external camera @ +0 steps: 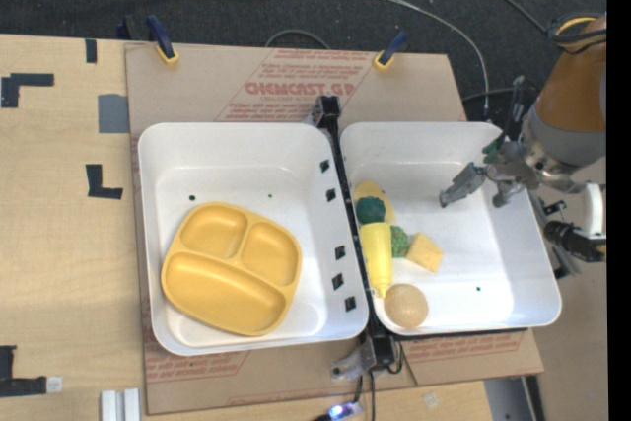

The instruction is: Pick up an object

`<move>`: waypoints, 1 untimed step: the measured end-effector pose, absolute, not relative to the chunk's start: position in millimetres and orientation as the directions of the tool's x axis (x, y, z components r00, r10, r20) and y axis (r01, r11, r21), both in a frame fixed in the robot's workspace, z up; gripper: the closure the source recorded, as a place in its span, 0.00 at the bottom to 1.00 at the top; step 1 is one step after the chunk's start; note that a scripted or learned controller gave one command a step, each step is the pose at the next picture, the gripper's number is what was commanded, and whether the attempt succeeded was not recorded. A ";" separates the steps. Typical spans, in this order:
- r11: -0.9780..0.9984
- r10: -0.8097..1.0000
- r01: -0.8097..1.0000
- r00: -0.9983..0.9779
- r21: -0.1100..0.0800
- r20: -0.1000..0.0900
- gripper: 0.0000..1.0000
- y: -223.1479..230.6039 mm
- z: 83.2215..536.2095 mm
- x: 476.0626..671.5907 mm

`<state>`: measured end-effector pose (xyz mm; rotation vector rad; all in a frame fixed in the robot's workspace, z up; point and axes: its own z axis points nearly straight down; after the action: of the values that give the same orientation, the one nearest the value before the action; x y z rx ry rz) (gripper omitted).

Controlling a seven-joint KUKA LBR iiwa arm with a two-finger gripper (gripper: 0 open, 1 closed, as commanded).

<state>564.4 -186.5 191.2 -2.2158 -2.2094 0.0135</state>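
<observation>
Round beige item [405,305] was seen at right bin's [493,242] front edge, beside yellow corn [376,256] and cheese wedge [426,252]. End effector [477,187] was spread wide over the bin's back right, nothing gripped.

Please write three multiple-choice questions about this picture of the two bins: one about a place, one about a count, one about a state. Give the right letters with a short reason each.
1. Where does the yellow divided plastic plate lie?
A. left white bin
B. right white bin
C. on the cardboard

2. How many compartments has the plate?
A. two
B. three
C. five

3. What is the two-finger gripper doing?
A. holding the beige ball
B. holding the plate
C. holding nothing

Answers: 1 A, the plate rests inside the left bin. 2 B, two small sections and one long one. 3 C, its fingers are spread with only white bin floor between them.
</observation>
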 end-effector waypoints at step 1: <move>0.001 1.000 1.000 -0.001 -0.002 0.000 0.00 -186.2 198.5 567.8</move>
<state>567.8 -186.2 198.5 -2.2196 -2.2216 0.0021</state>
